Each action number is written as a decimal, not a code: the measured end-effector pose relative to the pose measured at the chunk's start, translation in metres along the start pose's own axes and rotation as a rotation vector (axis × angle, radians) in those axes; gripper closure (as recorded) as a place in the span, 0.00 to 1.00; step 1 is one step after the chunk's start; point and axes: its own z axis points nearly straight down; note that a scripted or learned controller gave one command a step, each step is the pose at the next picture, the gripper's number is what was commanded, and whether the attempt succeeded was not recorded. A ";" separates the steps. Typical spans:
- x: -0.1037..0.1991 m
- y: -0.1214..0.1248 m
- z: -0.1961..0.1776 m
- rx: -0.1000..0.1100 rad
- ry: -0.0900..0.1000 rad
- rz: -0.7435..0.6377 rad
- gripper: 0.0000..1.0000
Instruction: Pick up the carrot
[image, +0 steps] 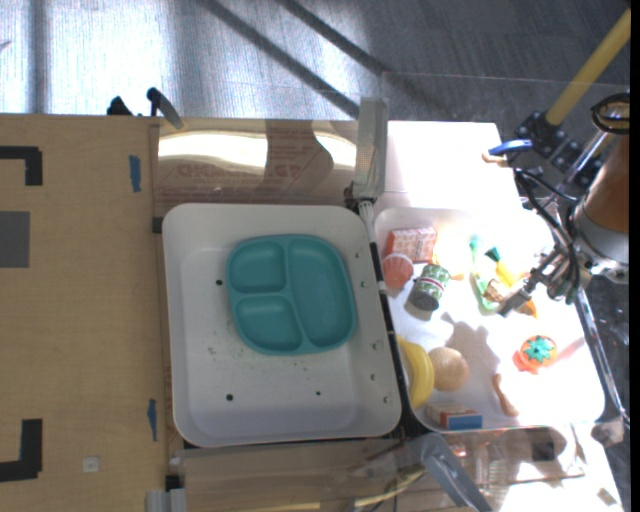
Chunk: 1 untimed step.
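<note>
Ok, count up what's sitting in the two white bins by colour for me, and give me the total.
Teal: 1, the divided plate in the left bin.
Orange or red: 4, box, round lid, toy with teal top, carrot.
Yellow: 1, banana.
Tan: 1, potato.
Green: 1, can.
Total: 8 that I can tell apart.

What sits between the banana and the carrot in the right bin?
A tan round item, seen in the camera view, between the banana and the carrot.

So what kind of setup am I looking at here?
Most likely a lab bench for robot pick-and-place: two white bins, the left bin holding a teal divided plate, the right bin strewn with toy food, the gripper over it.
</note>
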 end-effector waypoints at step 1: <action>0.012 -0.041 -0.068 0.002 0.000 -0.290 1.00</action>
